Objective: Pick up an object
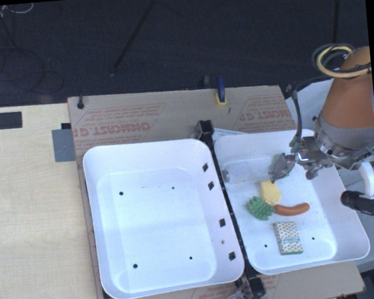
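Right bin (344,242): sausage (291,210) lies left-right; pincer (282,167) spread above yellow block (269,191).

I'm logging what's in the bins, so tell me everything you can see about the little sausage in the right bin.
The sausage is a small orange-red link, smooth and glossy like plastic, with rounded ends. It lies flat on the floor of the right bin, running roughly left to right. Its left end sits beside the green leafy piece, possibly touching. The yellow block is just above it, the patterned packet below. The claw is higher up, apart from it.
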You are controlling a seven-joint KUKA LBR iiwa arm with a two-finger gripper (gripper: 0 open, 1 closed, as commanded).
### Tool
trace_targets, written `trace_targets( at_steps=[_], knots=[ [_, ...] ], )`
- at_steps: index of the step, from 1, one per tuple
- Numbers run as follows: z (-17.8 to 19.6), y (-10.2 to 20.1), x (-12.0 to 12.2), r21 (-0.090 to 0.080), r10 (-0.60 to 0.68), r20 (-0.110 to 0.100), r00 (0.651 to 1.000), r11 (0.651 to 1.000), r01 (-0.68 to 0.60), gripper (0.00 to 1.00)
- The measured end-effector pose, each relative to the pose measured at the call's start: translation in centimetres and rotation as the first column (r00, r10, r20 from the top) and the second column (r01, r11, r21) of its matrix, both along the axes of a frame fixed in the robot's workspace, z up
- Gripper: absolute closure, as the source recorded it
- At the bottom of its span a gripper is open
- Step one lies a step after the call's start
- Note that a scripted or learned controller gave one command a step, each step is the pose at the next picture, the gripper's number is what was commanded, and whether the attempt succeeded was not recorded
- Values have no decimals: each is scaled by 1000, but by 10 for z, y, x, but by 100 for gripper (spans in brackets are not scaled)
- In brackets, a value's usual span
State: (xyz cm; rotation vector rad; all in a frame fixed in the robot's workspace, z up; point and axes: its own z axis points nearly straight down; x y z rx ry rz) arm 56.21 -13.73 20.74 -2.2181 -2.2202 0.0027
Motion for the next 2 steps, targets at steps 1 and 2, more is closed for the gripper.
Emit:
trace_targets(
  at_steps=[1,2],
  knots=[
    [-109,42,-7,3,1,-8,1000,1000,-1,0],
    [-93,38,-5,0,-7,-2,1000,1000,7,100]
  ],
)
